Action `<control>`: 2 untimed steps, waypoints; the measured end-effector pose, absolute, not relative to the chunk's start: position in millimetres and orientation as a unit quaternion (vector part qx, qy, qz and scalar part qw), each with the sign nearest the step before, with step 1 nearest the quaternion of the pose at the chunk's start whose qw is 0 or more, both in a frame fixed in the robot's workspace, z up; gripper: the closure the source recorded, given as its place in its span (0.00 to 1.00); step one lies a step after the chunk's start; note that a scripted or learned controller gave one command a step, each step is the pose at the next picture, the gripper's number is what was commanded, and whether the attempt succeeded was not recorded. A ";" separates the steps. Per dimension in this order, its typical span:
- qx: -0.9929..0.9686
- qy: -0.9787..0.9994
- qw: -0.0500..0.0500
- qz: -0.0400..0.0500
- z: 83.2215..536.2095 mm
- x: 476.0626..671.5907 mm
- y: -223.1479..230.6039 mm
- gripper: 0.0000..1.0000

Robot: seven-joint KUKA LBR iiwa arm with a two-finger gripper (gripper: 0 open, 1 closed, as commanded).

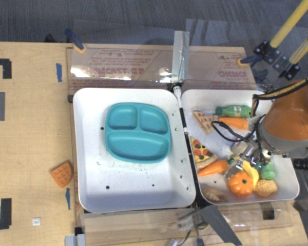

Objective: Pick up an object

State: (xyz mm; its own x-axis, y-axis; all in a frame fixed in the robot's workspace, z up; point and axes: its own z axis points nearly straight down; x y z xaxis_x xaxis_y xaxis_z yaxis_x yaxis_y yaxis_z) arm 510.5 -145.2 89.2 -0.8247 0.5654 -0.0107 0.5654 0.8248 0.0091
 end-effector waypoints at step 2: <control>0.405 0.914 0.005 0.001 88.8 516.1 -185.8 0.00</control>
